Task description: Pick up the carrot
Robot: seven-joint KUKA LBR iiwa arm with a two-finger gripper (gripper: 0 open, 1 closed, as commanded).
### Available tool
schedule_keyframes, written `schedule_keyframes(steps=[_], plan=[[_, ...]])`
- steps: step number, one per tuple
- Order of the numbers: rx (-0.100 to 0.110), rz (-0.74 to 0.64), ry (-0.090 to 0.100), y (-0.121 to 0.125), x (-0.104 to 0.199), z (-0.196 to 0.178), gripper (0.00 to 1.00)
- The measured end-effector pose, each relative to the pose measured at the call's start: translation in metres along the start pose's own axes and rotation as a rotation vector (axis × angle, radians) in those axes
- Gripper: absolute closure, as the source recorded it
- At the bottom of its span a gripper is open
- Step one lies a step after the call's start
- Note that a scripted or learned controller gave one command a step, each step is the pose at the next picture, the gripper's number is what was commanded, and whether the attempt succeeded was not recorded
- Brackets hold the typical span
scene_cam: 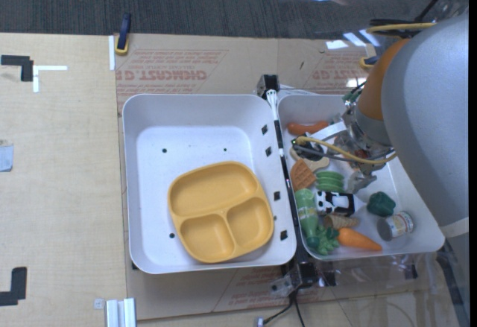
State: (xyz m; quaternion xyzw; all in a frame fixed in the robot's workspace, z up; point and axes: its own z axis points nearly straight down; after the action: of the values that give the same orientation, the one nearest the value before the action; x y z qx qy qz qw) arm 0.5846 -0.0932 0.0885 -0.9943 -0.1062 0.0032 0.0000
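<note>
Nearest, the carrot (359,240) lies at the right bin's (425,242) near edge, right of green toys; light, stiff, smooth, best pinched mid-body. Whether the gripper (356,162) is apart, I cannot tell.

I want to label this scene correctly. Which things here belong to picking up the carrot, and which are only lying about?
Part of the job:
- carrot, near the front edge of the right bin
- arm, over the right bin

Only lying about:
- yellow divided plate in the left bin
- small can
- green leafy toys
- black-and-white toy
</note>
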Motion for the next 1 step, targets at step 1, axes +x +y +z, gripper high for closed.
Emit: schedule_keyframes(steps=[1], plan=[[0.003,-0.213,-0.002,-0.0711,-0.0424,-0.0989,0.0]])
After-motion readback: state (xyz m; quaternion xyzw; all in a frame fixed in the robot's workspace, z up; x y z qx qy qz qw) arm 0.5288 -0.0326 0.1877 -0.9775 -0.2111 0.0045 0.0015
